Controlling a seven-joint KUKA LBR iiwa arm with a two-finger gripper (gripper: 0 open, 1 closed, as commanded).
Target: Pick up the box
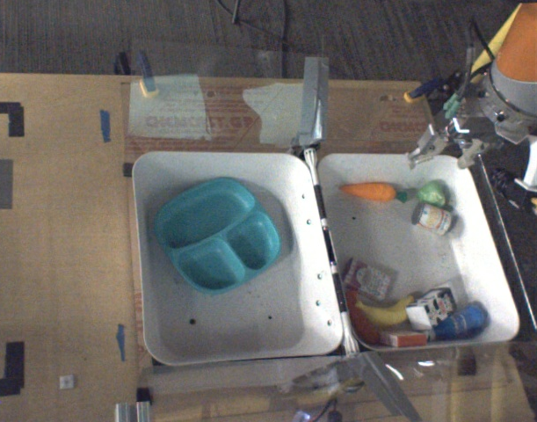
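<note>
The gripper [446,149] hangs open and empty over the right bin's [491,236] far edge, so it must next reach the box [370,280].

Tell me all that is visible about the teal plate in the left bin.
The teal plate is one piece that looks like smooth plastic, with rounded corners and three hollow compartments: one long, two smaller. It lies flat, right side up, turned at a slant, on the floor of the left bin, toward its far wall. Its compartments hold nothing. Nothing but the bin floor touches it.
</note>
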